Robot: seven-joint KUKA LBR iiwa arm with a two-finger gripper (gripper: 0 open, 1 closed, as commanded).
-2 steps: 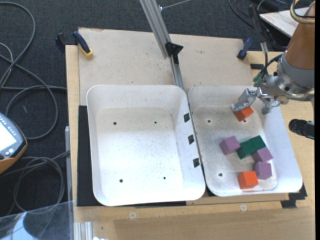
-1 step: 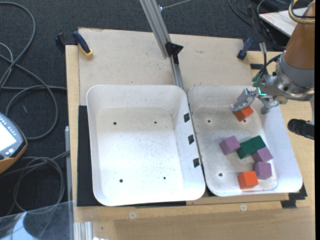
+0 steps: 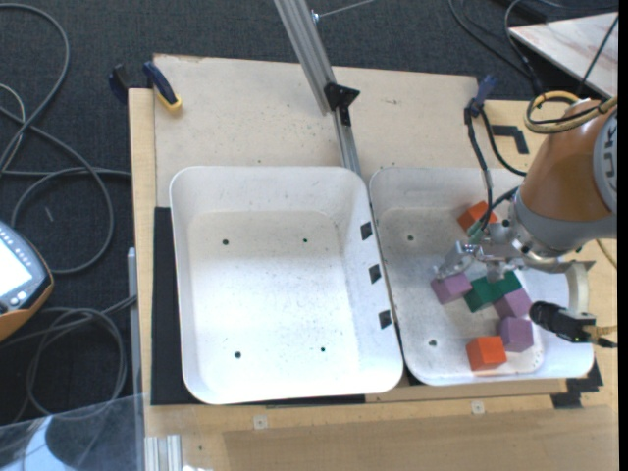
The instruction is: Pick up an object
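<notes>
Overhead slanted view of a pale wooden worktop [image 3: 245,116] carrying two shallow white plastic bins side by side. The left bin [image 3: 196,204] is the larger in view; its floor shows a few small dark holes. The right bin [image 3: 412,204] holds all the loose objects, gathered in its right half.

The grey arm with an orange band [image 3: 567,180] reaches in from the right, and its gripper [image 3: 476,255] hangs low over the cluster in the right bin. Whether the jaws stand apart or together cannot be told, since the metal parts blend with the blocks beneath; no object is visibly held between them.

Objects in the right bin: a small orange block [image 3: 475,214] lies farthest back, just beside the gripper; a light purple block [image 3: 451,287] lies on the left of the cluster, at the gripper's tip; a dark green block [image 3: 491,292] lies just right of it, partly under the wrist; a second purple block [image 3: 512,305] touches the green one; a third purple cube [image 3: 517,334] lies nearer; an orange cube [image 3: 486,352] lies nearest, by the bin's front rim.

A slanted grey metal post [image 3: 314,57] rises from the far side between the bins. Black cables [image 3: 39,145] lie on the dark floor to the left.
</notes>
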